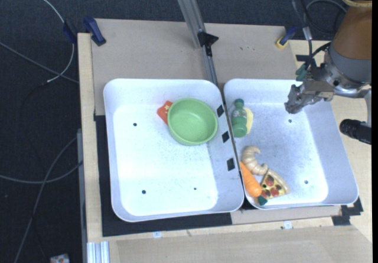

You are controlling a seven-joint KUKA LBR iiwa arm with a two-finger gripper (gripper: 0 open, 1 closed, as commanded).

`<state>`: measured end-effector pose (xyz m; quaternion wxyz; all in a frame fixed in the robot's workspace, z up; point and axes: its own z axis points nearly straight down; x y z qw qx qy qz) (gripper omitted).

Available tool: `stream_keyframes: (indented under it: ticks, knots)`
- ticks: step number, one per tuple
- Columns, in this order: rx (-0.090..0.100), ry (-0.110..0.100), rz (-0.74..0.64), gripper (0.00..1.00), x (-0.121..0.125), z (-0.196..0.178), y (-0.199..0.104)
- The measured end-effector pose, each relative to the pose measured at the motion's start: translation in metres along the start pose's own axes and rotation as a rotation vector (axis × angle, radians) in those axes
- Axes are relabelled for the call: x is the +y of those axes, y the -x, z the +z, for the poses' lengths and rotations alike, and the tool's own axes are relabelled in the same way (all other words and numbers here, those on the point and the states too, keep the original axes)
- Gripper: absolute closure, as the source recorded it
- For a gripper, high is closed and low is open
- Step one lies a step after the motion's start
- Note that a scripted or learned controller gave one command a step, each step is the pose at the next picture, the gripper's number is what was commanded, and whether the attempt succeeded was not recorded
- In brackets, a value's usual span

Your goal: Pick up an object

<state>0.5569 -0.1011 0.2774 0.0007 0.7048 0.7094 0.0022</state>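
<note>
Two white bins are carried side by side on the surface. In the left bin (136, 191) a green bowl (192, 120) is seen, lying over the edge of a small orange-red piece (163, 111). The bowl is judged light and stiff, with a slick wall; it would best be taken at the rim.

In the right bin (319, 155), against the left wall, a small green bottle (238, 117) lies, touching a pale yellow piece (249, 117). Nearer the front corner a croissant (255, 158), a carrot (250, 182) and a pizza slice (273, 185) are clustered, touching. These are judged light, hard toys; the carrot would be pinched across its narrow middle.

The gripper (293, 104) hangs over the right bin's far side, well apart from all items; nothing is seen held, and whether it is open or closed cannot be told.
</note>
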Motion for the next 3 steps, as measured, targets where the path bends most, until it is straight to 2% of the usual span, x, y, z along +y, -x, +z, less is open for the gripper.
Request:
stream_keyframes:
  ticks: [1, 2, 3]
  knots:
    - [0.000, 0.000, 0.000, 1.00, 0.015, -0.003, -0.053]
    - [0.003, -0.015, 0.001, 1.00, 0.022, 0.014, -0.105]
    - [0.001, -0.014, 0.001, 1.00, 0.031, 0.027, -0.158]
